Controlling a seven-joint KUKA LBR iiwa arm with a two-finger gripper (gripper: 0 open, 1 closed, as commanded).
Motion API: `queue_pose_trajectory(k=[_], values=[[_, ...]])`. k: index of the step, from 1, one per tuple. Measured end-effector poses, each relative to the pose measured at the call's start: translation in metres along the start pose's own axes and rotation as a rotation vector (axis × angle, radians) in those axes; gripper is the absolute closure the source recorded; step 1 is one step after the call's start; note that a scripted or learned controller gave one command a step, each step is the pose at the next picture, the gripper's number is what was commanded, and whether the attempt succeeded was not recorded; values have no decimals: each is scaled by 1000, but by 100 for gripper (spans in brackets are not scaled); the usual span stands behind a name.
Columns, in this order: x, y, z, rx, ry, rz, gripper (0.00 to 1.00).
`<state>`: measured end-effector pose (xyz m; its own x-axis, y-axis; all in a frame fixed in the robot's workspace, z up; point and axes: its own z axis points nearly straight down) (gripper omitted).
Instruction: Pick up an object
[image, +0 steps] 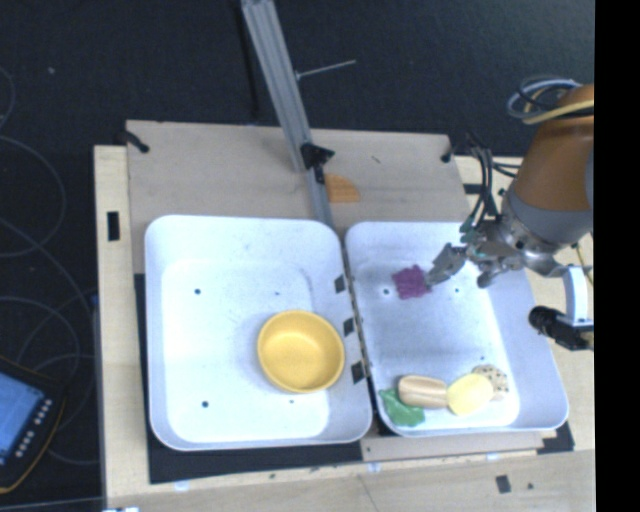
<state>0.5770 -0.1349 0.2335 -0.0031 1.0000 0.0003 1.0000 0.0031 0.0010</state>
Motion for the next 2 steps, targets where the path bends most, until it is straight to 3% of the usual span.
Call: queue_pose_trajectory(k=[1, 2], values=[[0, 0, 0, -1, 0, 1, 0], [6, 0, 46, 4, -2, 5, 0]])
